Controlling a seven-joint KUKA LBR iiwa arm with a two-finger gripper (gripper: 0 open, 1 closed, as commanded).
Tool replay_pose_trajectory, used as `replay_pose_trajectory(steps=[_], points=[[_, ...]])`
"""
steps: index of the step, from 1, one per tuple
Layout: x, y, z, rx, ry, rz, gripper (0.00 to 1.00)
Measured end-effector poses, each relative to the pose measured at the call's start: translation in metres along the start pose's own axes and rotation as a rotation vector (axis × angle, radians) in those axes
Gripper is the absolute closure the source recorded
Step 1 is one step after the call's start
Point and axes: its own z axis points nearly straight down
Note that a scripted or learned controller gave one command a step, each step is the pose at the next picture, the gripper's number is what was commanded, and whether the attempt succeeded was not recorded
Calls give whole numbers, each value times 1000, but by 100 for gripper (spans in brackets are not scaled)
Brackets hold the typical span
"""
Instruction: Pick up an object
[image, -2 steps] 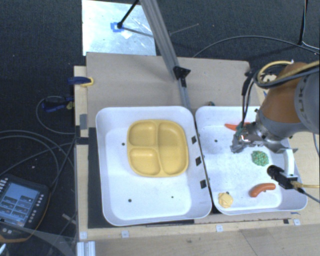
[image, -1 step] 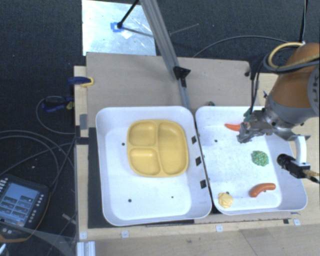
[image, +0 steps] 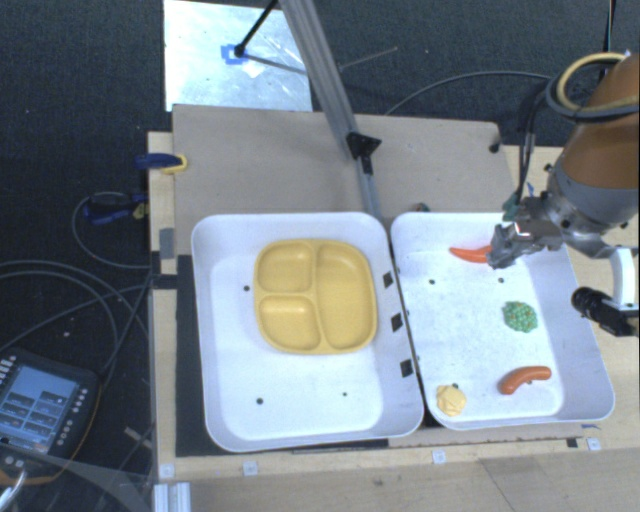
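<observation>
Start at your far left: a teach pendant (image: 35, 400) lies on the dark carpet with cables looping round it, and a blue-handled clamp (image: 160, 161) sits at the bench's left edge, probably pinning the board down.

On the bench, the left bin (image: 230, 400) carries a yellow divided plate (image: 315, 296) lying flat near its middle, all three compartments bare. It reads as a drop-off spot rather than something to lift. A grey pole (image: 330, 90) slants across from the far side and ends just beyond the seam where the two bins meet.

The right bin (image: 470, 310) holds the candidates, spread well apart so each can be approached on its own. A pale yellow toy (image: 451, 400) sits in the near left corner, an orange sausage-shaped piece (image: 524, 378) lies to its right, a green knobbly ball (image: 519, 317) rests mid-bin, and an orange carrot-like piece (image: 467, 254) lies at the far side.

The gripper (image: 507, 246) hangs just at the right end of that carrot piece, so you may judge it the chosen target. Whether the two touch you cannot tell, nor whether the fingers are apart or together; the dark tooling hides them. Nothing shows as lifted.

The bench is plain board, pale and matte.
</observation>
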Motion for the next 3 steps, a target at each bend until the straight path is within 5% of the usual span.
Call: replay_pose_trajectory(steps=[1,3], points=[[0,1,-28,2,0,0,100],[103,40,-5,6,2,-4,100]])
